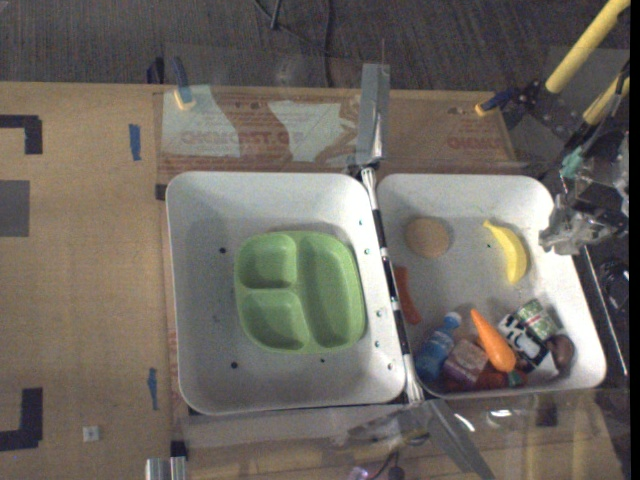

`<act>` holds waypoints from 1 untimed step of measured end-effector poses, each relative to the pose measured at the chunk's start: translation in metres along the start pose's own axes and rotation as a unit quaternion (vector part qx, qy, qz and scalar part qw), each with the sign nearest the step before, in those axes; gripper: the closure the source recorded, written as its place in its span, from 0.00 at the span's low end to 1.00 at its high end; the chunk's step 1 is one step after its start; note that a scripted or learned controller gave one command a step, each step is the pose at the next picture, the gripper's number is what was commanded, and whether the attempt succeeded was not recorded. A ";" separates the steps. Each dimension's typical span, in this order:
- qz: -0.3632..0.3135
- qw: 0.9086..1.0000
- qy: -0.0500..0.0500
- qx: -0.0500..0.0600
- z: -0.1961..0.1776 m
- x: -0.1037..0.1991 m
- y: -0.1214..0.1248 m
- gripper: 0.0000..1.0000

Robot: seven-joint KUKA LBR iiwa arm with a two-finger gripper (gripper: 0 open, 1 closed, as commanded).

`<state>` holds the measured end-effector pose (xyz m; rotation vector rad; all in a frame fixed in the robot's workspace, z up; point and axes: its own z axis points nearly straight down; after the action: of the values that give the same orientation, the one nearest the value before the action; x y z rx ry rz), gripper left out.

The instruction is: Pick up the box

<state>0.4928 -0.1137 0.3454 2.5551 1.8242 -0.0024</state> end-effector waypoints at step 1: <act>-0.001 1.000 0.000 0.000 0.000 0.001 0.000 0.00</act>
<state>0.4929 -0.1128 0.3453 2.5541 1.8265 -0.0029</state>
